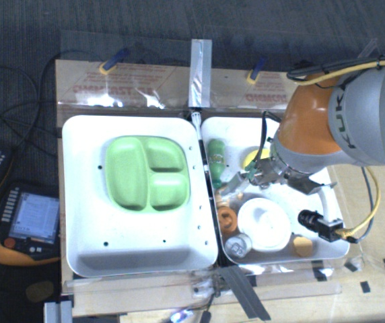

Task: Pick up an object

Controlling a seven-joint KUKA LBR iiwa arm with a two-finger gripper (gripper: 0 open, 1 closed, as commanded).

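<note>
My gripper [245,178] hangs low over the middle of the right bin [334,247], under the orange wrist band. Just to its left a green bottle [215,155] lies along the bin's left wall, and a yellow item [252,157] peeks out beside the wrist. A white round bowl [265,225] sits below the gripper. Left of the bowl is a brown-orange object [227,217], with a silver can [238,246] at the front. A small tan piece [303,245] rests at the front right.
The left bin [85,247] holds a green divided plate [147,172]. A raised divider [204,180] separates the two bins. A black connector with a yellow cable [319,224] hangs off the arm over the right bin's front right. Tablets lie on the floor at far left.
</note>
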